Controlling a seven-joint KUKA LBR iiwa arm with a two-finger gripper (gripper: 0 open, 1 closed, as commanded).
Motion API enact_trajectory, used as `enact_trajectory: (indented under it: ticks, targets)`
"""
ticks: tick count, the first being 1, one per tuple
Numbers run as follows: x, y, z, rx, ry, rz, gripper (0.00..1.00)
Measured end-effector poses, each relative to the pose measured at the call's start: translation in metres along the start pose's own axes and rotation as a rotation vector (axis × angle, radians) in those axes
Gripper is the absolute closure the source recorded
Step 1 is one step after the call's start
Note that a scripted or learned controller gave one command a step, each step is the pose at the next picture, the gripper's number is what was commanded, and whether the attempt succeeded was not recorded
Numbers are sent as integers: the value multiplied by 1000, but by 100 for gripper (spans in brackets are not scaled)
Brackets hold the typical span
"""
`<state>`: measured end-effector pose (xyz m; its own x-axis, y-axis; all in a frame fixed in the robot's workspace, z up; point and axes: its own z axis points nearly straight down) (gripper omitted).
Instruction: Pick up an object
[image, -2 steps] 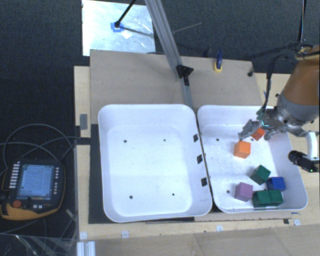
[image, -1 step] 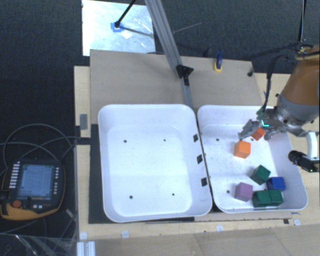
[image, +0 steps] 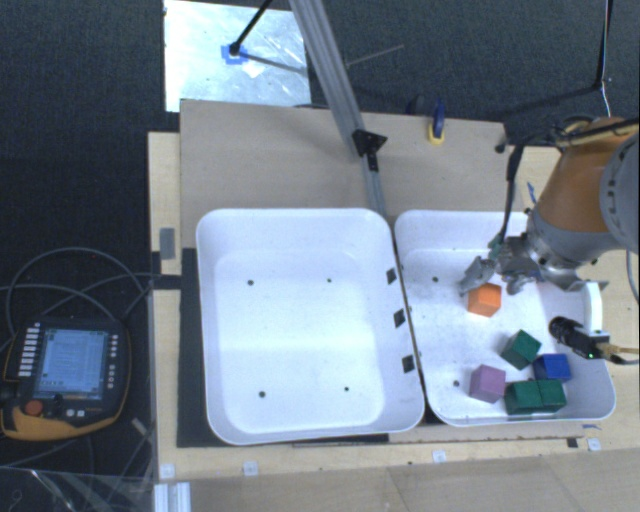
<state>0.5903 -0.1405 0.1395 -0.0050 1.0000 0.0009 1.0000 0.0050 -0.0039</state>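
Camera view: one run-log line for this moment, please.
end effector above orange cube | right bin: green, blue, purple blocks near front corner | grasp: unconfirmed

Left bin (image: 300, 240) lies open — blocks (image: 530, 375) crowd the right bin's (image: 440, 400) near corner.

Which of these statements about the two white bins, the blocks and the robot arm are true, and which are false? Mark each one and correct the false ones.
1. All the blocks lie in the right bin. True.
2. The orange block lies right by the gripper. True.
3. The purple block sits in the left bin. False: it is in the right bin, near its front edge.
4. The blue block lies apart from the other blocks. False: it sits against the large green block, close to the small green block.
5. The handheld control pad lies inside a bin. False: it lies outside the bins, left of the bench.
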Motion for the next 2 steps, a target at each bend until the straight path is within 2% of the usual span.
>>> enact_trajectory:
  ticks: [1, 2]
  targets:
    - [-1, 1, 50, -6, -3, 3, 0]
    - [0, 2, 38, -8, -1, 1, 100]
